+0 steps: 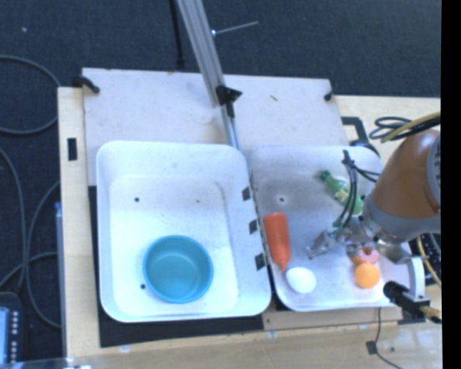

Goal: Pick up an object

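The right bin [292,167] holds an orange carrot-shaped piece [276,237], a white egg-shaped object [300,280], an orange ball [366,275] with a pink item [366,257] above it, and a small green object [333,183]. My gripper [323,244] hangs low over the bin's middle, just right of the carrot piece and left of the orange ball. Nothing shows between its fingers. The arm's orange band [407,179] covers the bin's right side.
The left bin [123,167] holds a blue bowl [177,267] near its front. A slanted metal pole [203,44] runs from the top down to the gap between the bins. Cables lie at the right edge.
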`<state>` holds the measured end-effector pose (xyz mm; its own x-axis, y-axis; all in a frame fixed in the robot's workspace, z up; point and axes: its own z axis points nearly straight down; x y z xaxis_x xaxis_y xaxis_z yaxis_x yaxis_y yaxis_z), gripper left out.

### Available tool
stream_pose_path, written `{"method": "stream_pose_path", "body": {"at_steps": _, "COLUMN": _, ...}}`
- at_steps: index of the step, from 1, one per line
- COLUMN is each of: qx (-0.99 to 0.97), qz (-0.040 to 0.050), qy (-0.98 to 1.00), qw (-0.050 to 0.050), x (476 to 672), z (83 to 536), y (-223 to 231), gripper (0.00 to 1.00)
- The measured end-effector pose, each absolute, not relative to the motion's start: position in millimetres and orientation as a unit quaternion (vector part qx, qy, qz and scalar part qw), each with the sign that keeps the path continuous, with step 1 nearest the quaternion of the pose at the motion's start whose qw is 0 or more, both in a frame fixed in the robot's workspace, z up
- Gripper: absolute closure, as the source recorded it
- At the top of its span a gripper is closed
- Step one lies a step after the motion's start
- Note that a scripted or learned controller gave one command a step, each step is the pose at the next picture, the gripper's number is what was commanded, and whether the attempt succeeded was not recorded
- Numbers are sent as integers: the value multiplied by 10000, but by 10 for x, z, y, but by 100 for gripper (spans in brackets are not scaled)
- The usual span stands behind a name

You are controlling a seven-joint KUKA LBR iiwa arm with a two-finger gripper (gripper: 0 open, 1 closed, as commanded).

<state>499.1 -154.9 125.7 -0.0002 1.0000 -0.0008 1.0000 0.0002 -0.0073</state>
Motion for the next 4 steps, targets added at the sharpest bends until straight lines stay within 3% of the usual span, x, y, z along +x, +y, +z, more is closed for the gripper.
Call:
{"method": "stream_pose_path", "body": {"at_steps": 1, "qx": -7093, "qz": -24, "qy": -7049, "qw": -12, "x": 5029, "z": 1431, "y": -1548, "gripper": 100}}
{"method": "stream_pose_path", "body": {"at_steps": 4, "qx": -7046, "qz": -27, "qy": -7096, "qw": -30, "x": 5119, "z": 2983, "y": -1520, "gripper": 100}}
